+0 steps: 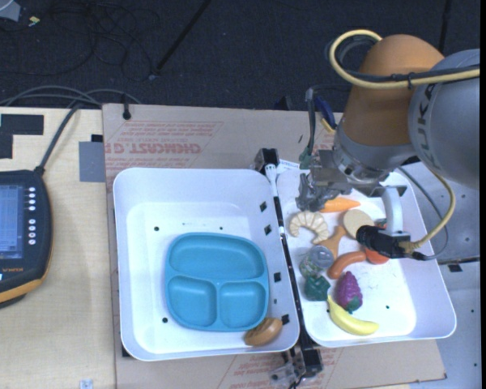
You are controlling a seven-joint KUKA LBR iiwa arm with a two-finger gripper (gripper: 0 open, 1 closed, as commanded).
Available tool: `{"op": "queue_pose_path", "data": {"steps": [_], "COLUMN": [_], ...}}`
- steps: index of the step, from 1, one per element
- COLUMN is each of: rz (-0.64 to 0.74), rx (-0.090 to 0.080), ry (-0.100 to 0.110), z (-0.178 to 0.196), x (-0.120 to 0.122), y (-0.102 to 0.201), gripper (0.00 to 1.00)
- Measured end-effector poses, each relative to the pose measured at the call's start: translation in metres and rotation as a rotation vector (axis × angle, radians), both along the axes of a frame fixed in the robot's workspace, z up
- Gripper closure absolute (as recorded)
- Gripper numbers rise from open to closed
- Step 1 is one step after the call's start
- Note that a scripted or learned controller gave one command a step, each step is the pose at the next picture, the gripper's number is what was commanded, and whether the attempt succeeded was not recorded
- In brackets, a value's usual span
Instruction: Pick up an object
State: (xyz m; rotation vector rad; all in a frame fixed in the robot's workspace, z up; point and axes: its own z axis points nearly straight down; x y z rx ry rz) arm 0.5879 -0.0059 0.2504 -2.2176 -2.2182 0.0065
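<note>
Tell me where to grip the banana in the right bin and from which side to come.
Grip the banana across its thick middle, coming straight down from above. It lies flat near the right bin's front, curving left to right, so the fingers should probably close across its narrow width. The purple grape bunch sits tight against its upper side, so squeeze room there looks short; the lower side is freer.

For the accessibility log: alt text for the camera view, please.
The gripper hangs low over toy foods in the right bin, just above a croissant. A banana lies nearer the front. The left bin holds a blue divided tray.
</note>
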Motion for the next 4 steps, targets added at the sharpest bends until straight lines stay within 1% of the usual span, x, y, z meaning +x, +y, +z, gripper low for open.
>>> {"op": "queue_pose_path", "data": {"steps": [1, 2, 3, 4], "rz": [0.001, 0.005, 0.009, -0.001], "rx": [0.000, 0.002, 0.001, -0.006], "ry": [-0.020, -0.015, -0.010, 0.015], "z": [0.148, 0.232, 0.290, 0.123], "x": [-0.057, -0.113, -0.101, -0.114], "y": [-0.006, 0.034, 0.115, 0.096], "gripper": [1.00, 1.00, 1.00, 1.00]}}
